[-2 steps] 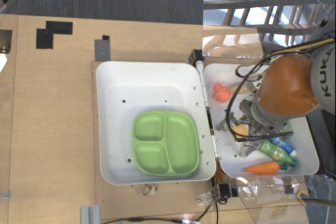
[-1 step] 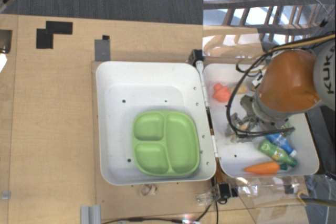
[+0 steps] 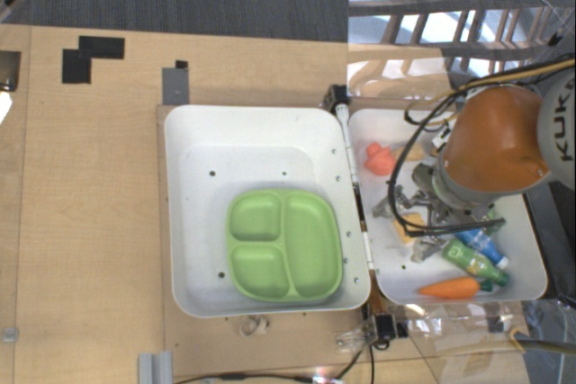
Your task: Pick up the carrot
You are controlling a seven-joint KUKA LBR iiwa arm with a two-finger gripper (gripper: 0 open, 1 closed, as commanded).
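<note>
Camera view, looking down on the bench (image 3: 90, 220). Step in hand, by judgement: reaching for the carrot (image 3: 449, 288), not yet taken. To do it well: shift the hand (image 3: 432, 225) toward the near edge of the right bin (image 3: 531, 279), line the fingers across the carrot's narrow width rather than along its length, come straight down, close around the thick middle. Care needed at the carrot's right end, where the green bottle (image 3: 470, 257) lies just beside it and could be caught or nudged; care too for the bin's near rim, close behind the carrot.

Left to right, the containers. Left bin (image 3: 193, 148): white, shallow, holding a green divided plate (image 3: 284, 243) with three compartments, nothing seen in them, set toward the bin's near side. Right bin: a pink-orange toy (image 3: 382, 159) near its far-left corner; something yellowish (image 3: 410, 220) under the hand, too hidden to name; the green bottle with a blue end lying tilted toward the near-right corner; the carrot lying flat along the near edge, tip pointing left, well clear of the fingers.

Hand hanging over the middle of the right bin below the orange band (image 3: 490, 139); fingers hidden in a tangle of metal and cable, so wide or narrow cannot be told; nothing seen held between them.
</note>
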